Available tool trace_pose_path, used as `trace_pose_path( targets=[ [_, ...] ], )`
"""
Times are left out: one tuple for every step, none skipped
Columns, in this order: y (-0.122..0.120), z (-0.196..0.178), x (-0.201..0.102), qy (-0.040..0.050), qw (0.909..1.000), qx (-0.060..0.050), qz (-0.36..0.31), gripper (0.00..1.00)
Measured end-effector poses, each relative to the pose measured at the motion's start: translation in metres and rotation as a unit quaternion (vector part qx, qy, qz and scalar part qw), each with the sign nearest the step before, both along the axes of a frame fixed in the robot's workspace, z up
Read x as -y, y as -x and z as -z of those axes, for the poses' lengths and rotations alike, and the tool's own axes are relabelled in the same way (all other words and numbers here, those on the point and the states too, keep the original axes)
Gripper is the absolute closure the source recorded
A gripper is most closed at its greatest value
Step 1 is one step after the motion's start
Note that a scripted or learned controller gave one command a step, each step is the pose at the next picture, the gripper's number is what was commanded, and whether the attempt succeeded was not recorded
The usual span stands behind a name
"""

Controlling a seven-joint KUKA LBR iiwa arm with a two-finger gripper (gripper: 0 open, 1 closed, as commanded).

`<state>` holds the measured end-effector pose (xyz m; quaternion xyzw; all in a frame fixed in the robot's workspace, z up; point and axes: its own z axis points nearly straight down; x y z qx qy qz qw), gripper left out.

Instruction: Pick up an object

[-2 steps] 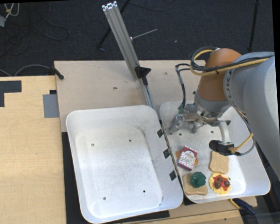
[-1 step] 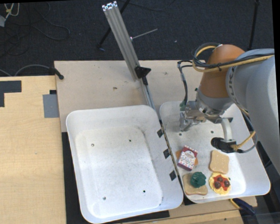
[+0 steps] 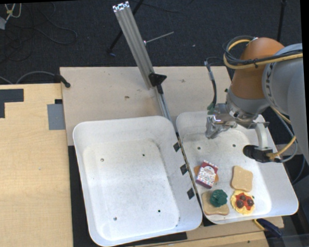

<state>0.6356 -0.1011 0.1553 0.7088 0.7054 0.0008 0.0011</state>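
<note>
Nearest the lens, along the right bin's (image 3: 284, 204) front edge, lie a toast slice carrying a green lump (image 3: 218, 198) and a small pizza-like piece (image 3: 243, 202). Gripper (image 3: 215, 128) hangs over the bin's back left corner, nothing between its fingers; whether they stand apart or together cannot be told. Outward from it, a red-and-white packet (image 3: 207, 174) sits by the left wall and a bread slice (image 3: 242, 178) beside it. All candidates cluster forward, well apart from the gripper. Left bin (image 3: 88, 150) adjoins.
</note>
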Motion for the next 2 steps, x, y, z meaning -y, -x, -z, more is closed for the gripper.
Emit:
trace_pose_path(
  targets=[
    [0.004, -0.062, 0.005, 0.0001, 1.0000, 0.001, 0.000, 1.00],
    [0.004, -0.091, 0.007, -0.0002, 1.0000, -0.001, -0.002, 1.00]
  ],
)
